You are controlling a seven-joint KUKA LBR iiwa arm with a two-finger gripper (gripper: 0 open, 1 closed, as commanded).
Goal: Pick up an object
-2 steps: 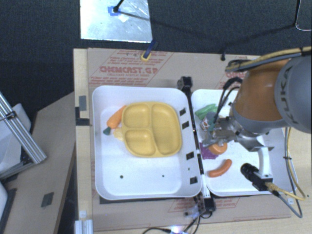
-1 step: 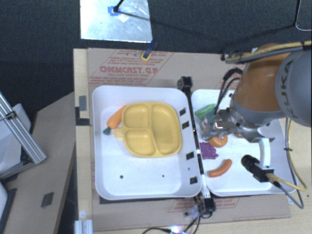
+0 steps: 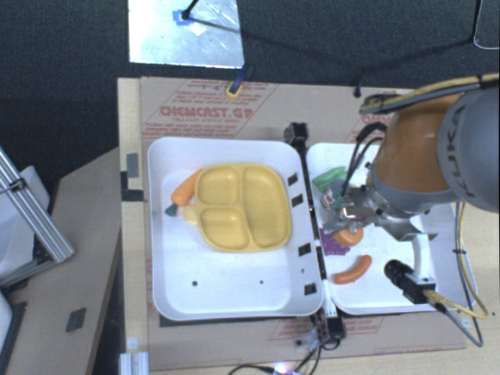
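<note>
Camera view: hand (image 3: 342, 213) low over purple piece (image 3: 336, 244) in right bin (image 3: 391, 295), grip state indiscernible; reach step, next needs a clean close

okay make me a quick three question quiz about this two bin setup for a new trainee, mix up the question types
1. True or false: the yellow divided plate lies in the left bin.
2. Which toy lies nearest the right bin's front wall? A) green piece B) orange sausage C) carrot
3. Fill in: the gripper is over the ___ bin.

Key: 1 true; 2 B; 3 right.
</note>
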